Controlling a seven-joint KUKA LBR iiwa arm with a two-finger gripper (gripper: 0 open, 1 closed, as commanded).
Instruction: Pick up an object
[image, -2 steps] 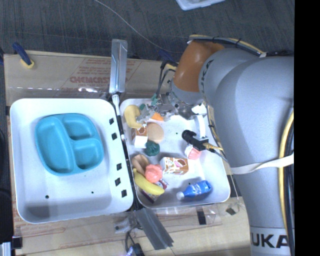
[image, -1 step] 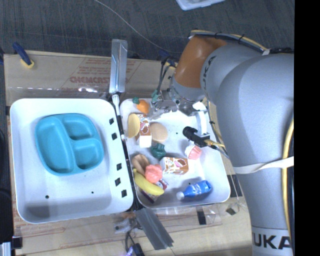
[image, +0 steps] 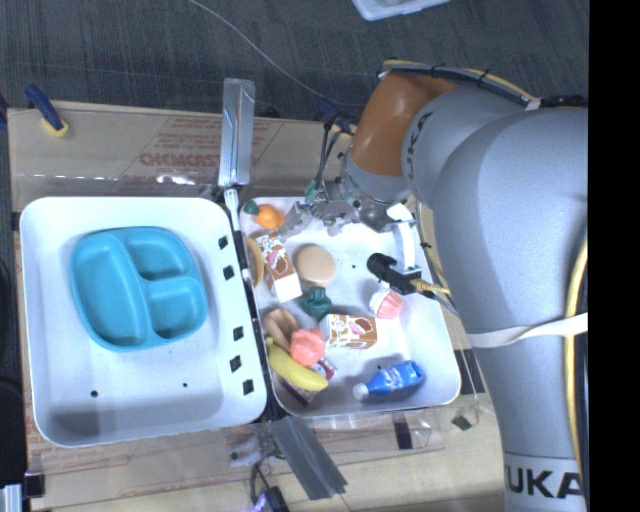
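From above, the smooth grey arm with its glossy orange band (image: 385, 125) bends in from the right, its tool (image: 322, 208) low over the far end of the right bin (image: 440, 372); how far it is open I cannot tell, and nothing shows between its fingers. Just beside it lies a small round orange (image: 268, 216). Further along sit a flat tan disc like a cookie (image: 316, 264), a printed carton (image: 350, 331), a curved yellow banana (image: 295, 372), a pink lump (image: 307, 346) touching the banana, and a blue bottle (image: 391, 379) lying on its side. The left bin (image: 50, 400) holds a sky-blue plastic divided tray (image: 138, 285) with rounded corners. Both bins rest on the cardboard-covered bench (image: 180, 140).
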